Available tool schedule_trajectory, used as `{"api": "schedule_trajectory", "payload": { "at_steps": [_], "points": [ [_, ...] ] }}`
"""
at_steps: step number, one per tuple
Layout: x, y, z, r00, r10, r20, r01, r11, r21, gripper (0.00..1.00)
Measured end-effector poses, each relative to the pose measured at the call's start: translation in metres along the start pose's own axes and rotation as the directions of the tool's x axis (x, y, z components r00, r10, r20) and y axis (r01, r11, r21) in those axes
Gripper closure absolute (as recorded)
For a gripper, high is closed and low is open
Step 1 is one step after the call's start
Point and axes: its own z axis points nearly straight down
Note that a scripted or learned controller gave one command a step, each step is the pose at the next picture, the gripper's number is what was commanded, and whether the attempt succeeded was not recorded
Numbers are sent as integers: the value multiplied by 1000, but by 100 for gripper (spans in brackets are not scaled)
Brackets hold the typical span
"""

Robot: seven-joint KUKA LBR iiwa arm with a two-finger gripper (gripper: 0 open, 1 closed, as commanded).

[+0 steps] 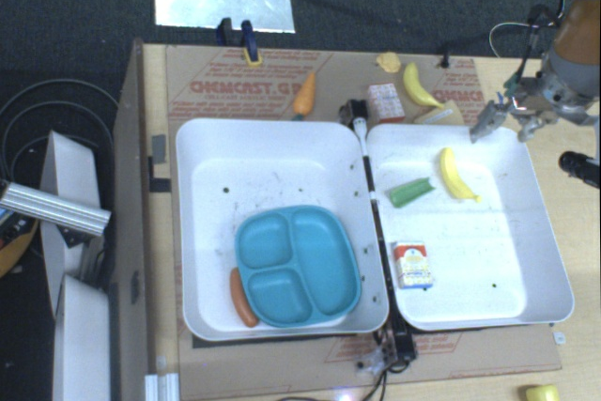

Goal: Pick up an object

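In the camera view, the pincer (504, 120) is hanging over the upper right corner of the right bin (540, 230), its two fingers spread apart and nothing sitting between them; the grey arm with its orange band is reaching in from the 3 o'clock side.

Inside the right bin, a yellow banana (456, 175) is lying near the top, at about 7 o'clock from the pincer and clear of it. Its long axis is running from 11 o'clock to 5 o'clock, with the thin tip pointing toward 5 o'clock. Just beside it, toward 8 o'clock, a green pepper-like piece (410, 192) is lying with its long axis running from 8 o'clock to 2 o'clock. A small red and white carton (412, 264) is sitting lower in the same bin, near the divider between the two bins.

In the left bin (207, 202), a blue compartment plate (298, 265) is occupying the lower middle, and an orange sausage-shaped piece (242, 298) is lying along its 8 o'clock edge, touching it.

On the tabletop (216, 80) beyond the bins, a carrot (304, 95), a small box (386, 102) and a second banana (418, 87) are lying close to the bins' far rims
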Motion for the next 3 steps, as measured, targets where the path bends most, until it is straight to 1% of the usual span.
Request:
{"api": "schedule_trajectory", "payload": {
  "at_steps": [1, 2, 3],
  "points": [
    [40, 8, 128, 1000, -4, -4, 4, 1000, 8, 0],
    [36, 12, 109, 1000, -4, 2, 4, 1000, -4, 100],
    [110, 13, 57, 1000, -8, -3, 8, 1000, -5, 100]
  ]
}}
